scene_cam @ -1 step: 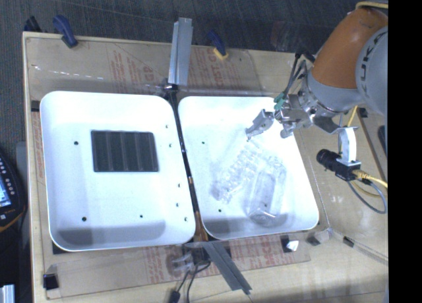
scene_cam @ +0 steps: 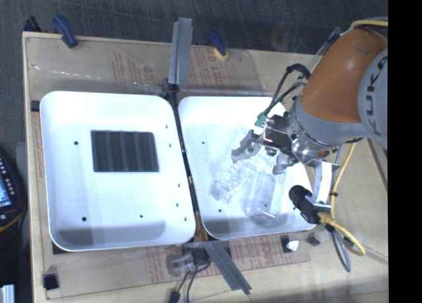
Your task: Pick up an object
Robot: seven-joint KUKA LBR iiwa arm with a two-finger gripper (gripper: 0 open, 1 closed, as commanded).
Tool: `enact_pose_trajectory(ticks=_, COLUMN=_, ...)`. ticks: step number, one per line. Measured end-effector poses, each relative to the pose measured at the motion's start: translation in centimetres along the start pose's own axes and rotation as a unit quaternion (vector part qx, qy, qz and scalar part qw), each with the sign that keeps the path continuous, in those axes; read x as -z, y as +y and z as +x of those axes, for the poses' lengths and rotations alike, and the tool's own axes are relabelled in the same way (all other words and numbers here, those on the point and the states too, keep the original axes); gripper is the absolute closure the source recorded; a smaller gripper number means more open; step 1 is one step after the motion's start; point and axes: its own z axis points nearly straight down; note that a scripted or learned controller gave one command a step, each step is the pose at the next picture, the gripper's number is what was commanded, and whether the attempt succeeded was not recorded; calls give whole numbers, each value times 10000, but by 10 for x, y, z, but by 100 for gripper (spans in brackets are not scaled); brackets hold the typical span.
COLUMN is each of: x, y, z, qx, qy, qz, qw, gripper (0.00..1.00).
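the arm (scene_cam: 343, 78), grey with its orange band, rises closest to the camera and reaches in from the right over the right bin (scene_cam: 198, 157). at its end the gripper (scene_cam: 254, 150) hangs low over that bin; whether it is apart or together i cannot tell, since its metal parts blur into the pale floor behind. the things to pick lie just below and to the left of it: a crinkled clear plastic piece (scene_cam: 231, 180), touching or nearly touching the gripper's tip, and beside it, lower right, a clear cup (scene_cam: 262, 203) that seems to lie with its rim toward the bin's near wall. both are see-through and glossy, hard to tell from the white floor, and their outlines are faint. the crinkled piece runs long from lower left to upper right, pointing roughly at the gripper, so by my judgement the coming move turns on a short reach down and left, closing across that axis. thin plastic of this kind likely buckles and slips, so a grasp could easily miss. the left bin (scene_cam: 59, 163), smooth white with rounded corners, holds a dark ribbed panel (scene_cam: 124, 151), flat and rectangular, well apart from the arm.
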Motion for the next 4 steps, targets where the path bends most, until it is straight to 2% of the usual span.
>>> enact_pose_trajectory(ticks=1, x=-75, y=11, z=-32, qx=-1073, qy=-3, qz=11, qw=9942, gripper=0)
enact_pose_trajectory(ticks=2, x=-75, y=11, z=-32, qx=-1073, qy=-3, qz=10, qw=9942, gripper=0)
enact_pose_trajectory(ticks=3, x=-116, y=18, z=-55, qx=95, qy=6, qz=7, qw=10000, gripper=0)
enact_pose_trajectory(ticks=4, x=-77, y=56, z=-27, qx=-657, qy=-1, qz=-4, qw=9978, gripper=0)
